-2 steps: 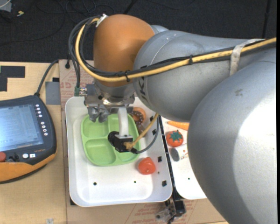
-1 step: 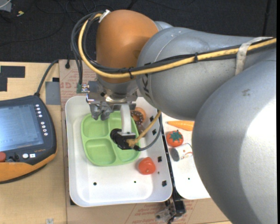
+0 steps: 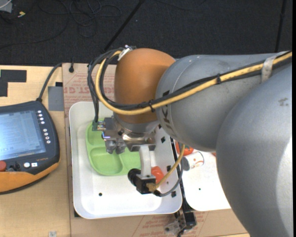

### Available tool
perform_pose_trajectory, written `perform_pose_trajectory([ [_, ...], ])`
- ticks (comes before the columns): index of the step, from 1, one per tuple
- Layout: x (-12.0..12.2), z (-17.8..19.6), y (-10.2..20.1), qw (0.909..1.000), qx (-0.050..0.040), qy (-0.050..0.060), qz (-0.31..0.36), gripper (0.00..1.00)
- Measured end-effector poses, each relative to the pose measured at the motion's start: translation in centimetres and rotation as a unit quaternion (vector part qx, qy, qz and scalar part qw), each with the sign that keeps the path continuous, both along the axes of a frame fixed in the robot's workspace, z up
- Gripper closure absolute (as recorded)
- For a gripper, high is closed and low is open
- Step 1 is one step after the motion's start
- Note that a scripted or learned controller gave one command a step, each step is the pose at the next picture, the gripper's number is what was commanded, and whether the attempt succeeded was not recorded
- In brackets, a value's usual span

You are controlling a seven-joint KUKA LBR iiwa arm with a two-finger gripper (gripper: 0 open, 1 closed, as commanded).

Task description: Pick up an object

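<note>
Reached in from 3 o'clock with the grey arm [image 3: 227, 112] and hung the gripper [image 3: 122, 143] low over the left bin [image 3: 89, 196]. Could not tell whether the pincer was apart or together, being hidden beneath the orange band [image 3: 138, 83]. Found the green dish [image 3: 104, 159] lying in that bin toward its 9 o'clock side, right part covered by the gripper, contact unclear. Noted an orange and white thing [image 3: 193, 159] in the right bin [image 3: 207, 191] near 10 o'clock, and a control pendant [image 3: 19, 142] on the bench at 9 o'clock
</note>
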State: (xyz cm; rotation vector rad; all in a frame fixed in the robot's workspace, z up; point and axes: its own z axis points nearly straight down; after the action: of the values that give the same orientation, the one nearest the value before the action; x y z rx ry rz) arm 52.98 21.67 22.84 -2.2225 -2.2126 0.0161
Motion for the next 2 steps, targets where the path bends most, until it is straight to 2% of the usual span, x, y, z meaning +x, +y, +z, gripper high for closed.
perform_pose_trajectory([
  [1,1.9,15.8,-1.6,0.9999,0.0037,-0.013,0.002,1.00],
  [2,0.3,24.7,-6.3,1.0000,0.0025,-0.009,0.001,1.00],
])
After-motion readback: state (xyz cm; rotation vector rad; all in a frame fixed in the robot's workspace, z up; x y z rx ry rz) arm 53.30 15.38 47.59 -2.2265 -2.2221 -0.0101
